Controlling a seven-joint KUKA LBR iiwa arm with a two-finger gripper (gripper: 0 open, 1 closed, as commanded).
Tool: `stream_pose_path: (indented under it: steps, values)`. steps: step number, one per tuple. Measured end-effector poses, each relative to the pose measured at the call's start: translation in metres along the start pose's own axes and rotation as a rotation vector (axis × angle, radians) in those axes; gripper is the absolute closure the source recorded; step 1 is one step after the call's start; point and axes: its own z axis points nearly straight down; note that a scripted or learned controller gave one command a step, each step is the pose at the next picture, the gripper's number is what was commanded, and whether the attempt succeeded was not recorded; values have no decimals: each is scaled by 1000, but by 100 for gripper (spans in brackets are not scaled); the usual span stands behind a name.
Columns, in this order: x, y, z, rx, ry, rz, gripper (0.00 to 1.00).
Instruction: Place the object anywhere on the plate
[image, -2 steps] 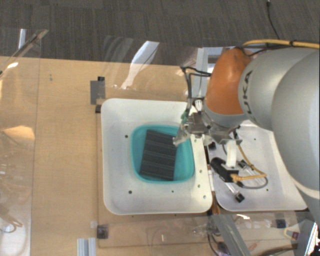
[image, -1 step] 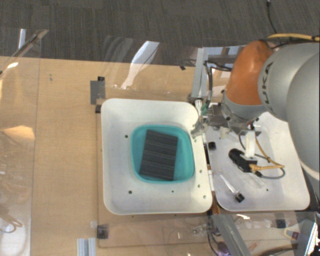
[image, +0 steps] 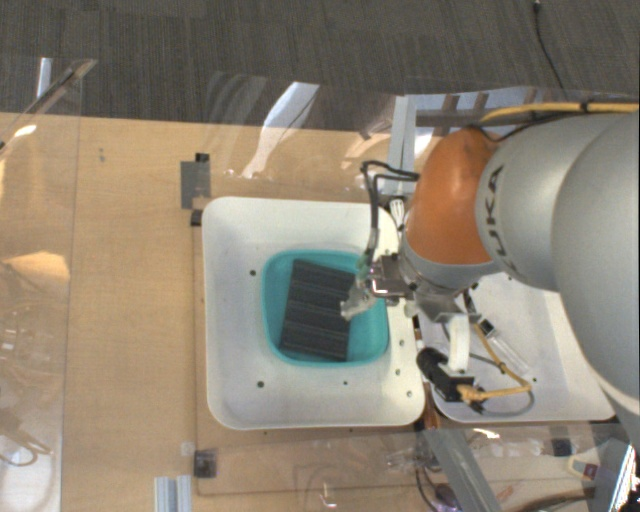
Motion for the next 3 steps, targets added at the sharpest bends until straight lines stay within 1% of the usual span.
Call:
stream_pose_path:
  steps: [1, 2, 3]
  values:
    - [0, 2, -11, -4, 2, -1, 100]
    - [0, 2, -11, -4, 2, 0, 0]
    - [-56, -17, -113, -8, -2, -315, 0]
